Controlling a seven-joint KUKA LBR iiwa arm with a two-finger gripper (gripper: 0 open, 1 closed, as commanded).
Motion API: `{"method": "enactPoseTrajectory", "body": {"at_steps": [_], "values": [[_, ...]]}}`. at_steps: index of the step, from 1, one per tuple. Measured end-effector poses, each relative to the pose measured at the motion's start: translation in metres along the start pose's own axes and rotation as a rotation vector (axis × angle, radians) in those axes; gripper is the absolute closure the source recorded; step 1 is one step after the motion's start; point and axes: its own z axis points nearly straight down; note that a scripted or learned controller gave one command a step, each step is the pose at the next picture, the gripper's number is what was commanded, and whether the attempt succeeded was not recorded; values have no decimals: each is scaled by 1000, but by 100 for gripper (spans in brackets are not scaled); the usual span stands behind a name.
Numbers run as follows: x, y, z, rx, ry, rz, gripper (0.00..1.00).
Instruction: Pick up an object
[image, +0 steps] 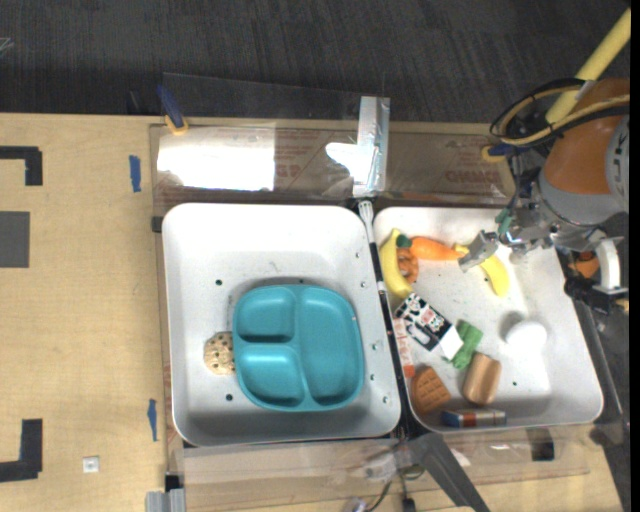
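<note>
Reaching in from the right, the arm (590, 150) sets its gripper (500, 245) low over the right bin (570, 395), just above a yellow banana piece (494, 275). Its fingers seem spread apart, though glare blurs them. An orange carrot (435, 249) lies beside it. The left bin (190, 300) holds a teal divided plate (297, 345).

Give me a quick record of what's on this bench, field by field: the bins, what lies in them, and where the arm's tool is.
left bin: teal divided plate, cookie touching its left edge
right bin: carrot, two yellow banana-like pieces, black-and-white packet, green item, tan cylinder, white ball, marker and more
arm: over right bin's far right corner
tool: low beside carrot and yellow piece
</note>
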Motion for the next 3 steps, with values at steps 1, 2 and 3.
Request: {"method": "enactPoseTrajectory", "body": {"at_steps": [1, 2, 3], "values": [[3, 0, 2, 2, 2, -3, 0], [-23, 21, 48, -4, -1, -41, 0], [-22, 22, 37, -4, -3, -44, 100]]}}
